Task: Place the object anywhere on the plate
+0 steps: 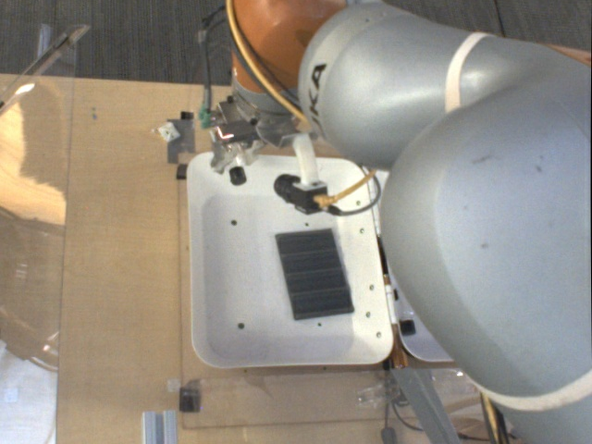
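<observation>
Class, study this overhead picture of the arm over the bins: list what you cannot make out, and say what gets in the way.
1. Right bin: almost wholly covered by the arm; a bit of rim shows.
2. Gripper: small and cluttered under the wrist at the left bin's top edge; finger state unclear, nor anything held.
3. Plate: none identifiable. The dark ribbed slab in the left bin may be it.
4. Object: not identifiable.
</observation>
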`<move>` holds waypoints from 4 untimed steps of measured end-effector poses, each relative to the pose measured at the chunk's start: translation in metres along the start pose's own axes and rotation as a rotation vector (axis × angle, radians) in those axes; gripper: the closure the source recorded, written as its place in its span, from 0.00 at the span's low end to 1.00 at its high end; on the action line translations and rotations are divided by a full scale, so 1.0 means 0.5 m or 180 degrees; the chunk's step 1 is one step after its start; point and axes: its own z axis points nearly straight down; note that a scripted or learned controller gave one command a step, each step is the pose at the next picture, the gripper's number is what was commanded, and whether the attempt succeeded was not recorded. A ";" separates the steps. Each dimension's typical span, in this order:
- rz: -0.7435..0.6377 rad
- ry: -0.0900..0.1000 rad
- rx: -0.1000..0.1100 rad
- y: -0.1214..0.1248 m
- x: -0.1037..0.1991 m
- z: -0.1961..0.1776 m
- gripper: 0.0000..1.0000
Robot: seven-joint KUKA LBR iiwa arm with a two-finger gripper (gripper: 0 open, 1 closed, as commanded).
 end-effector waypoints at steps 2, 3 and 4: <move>-0.0020 0.0000 -0.0027 0.004 0.002 -0.048 1.00; 0.0978 -0.0004 0.0016 -0.023 -0.071 0.102 1.00; -0.0506 0.0000 0.0004 -0.002 -0.010 -0.042 1.00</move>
